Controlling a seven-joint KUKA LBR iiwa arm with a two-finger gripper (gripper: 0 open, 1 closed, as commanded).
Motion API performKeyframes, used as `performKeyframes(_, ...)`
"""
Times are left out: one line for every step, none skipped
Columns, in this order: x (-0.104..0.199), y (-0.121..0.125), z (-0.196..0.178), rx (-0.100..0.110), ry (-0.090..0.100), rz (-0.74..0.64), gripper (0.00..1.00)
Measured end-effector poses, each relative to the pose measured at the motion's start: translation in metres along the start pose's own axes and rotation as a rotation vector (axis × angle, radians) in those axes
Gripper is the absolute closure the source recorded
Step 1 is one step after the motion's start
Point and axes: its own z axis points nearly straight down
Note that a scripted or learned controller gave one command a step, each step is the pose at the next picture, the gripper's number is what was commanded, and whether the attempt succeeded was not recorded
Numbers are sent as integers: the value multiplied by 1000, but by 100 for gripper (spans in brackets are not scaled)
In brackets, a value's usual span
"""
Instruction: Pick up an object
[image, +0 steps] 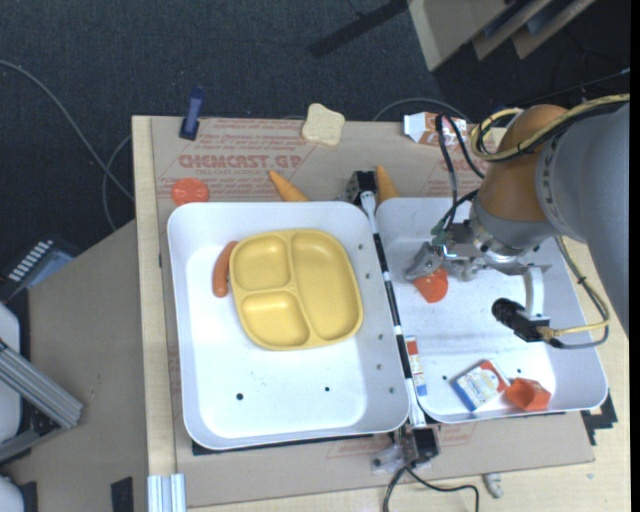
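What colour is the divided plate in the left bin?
Yellow; the divided plate shows clearly in the camera view.

A brown cardboard-topped desk (150, 330) bears two shallow white plastic bins, left (200, 395) and right (570, 375); beyond them lie a pale bread-shaped piece (323, 124), an orange carrot-like stick (287, 187) and a round orange disc (187, 191).

Candidate objects. In the left bin (200, 400), a yellow three-compartment plate (296, 288) lies flat toward 12 o'clock of the bin's centre, with an orange-red sausage (221, 270) lying lengthwise just beside the plate's 9 o'clock edge. In the right bin (560, 390), a small orange-red piece (433, 289) lies toward 10 o'clock, while a blue-and-white packet (477, 385) and an orange piece (527, 394), near each other, lie toward 6 o'clock.
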Motion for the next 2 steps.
performKeyframes(5,1,0,0,1,-1,0)
performKeyframes(5,1,-10,-1,1,-2,100)
